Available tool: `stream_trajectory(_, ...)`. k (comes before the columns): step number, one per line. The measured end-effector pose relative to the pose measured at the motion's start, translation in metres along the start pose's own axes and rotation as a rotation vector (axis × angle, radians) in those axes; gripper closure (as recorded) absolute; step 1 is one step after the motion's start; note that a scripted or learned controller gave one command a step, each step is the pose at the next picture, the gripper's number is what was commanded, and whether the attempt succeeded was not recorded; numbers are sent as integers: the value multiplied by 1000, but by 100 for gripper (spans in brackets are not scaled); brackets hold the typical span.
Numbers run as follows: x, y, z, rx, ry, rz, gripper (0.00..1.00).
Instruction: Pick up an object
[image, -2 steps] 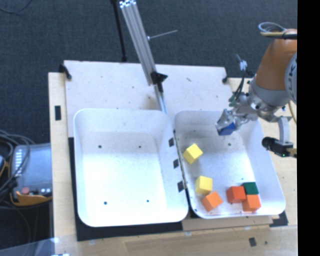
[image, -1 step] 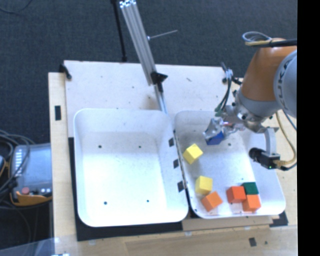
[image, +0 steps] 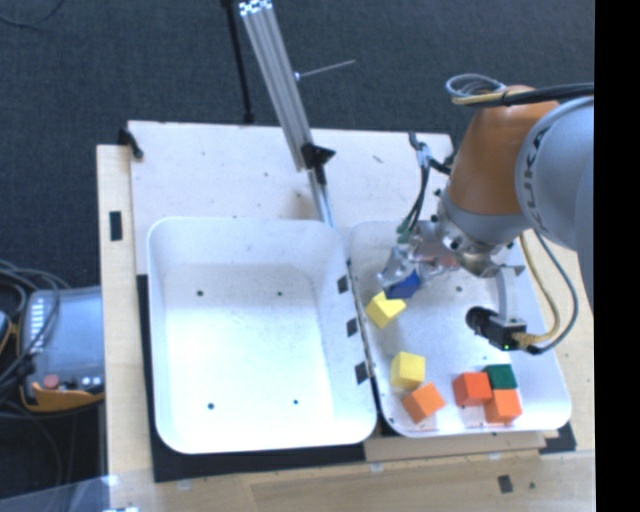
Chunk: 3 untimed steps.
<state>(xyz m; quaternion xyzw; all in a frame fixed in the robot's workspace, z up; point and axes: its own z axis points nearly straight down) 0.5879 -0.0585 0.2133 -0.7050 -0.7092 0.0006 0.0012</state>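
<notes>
Reaching in from the right over the right bin (image: 447, 335), placing the gripper (image: 400, 272) low at that bin's upper-left part, close to the wall shared with the left bin (image: 250, 330).

Targeting, by appearance, a small blue block (image: 404, 287) lying directly under the gripper tip, in contact with it or very nearly so. Sitting just beside and below that block: a tilted yellow block (image: 385, 309), touching it or almost touching.

Doing the step well, as judged from this layout: centring squarely on the blue block before closing; keeping clear of the yellow neighbour, so as not to nudge or pinch both at once; keeping off the bin wall close by on the left; rising straight up and slowly, checking for the block coming along and not slipping out.

Reading the claw: not resolving at this angle, the wrist and cabling masking the tip. Not showing how wide the opening is; not showing whether the blue block is gripped or merely lying beneath. Cannot tell, therefore, and claiming no hold.

Leaving untouched, well apart along the bin's lower part: a second yellow block (image: 407, 368), an orange block (image: 424, 401) just below it, and a cluster of two orange blocks (image: 471, 388) with a green block (image: 500, 377).
</notes>
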Motion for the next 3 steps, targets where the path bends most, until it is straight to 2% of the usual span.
stream_trajectory(2, 101, -38, -27, 0, 2, -2, 100)
stream_trajectory(3, 157, -54, -16, 1, 0, -2, 100)
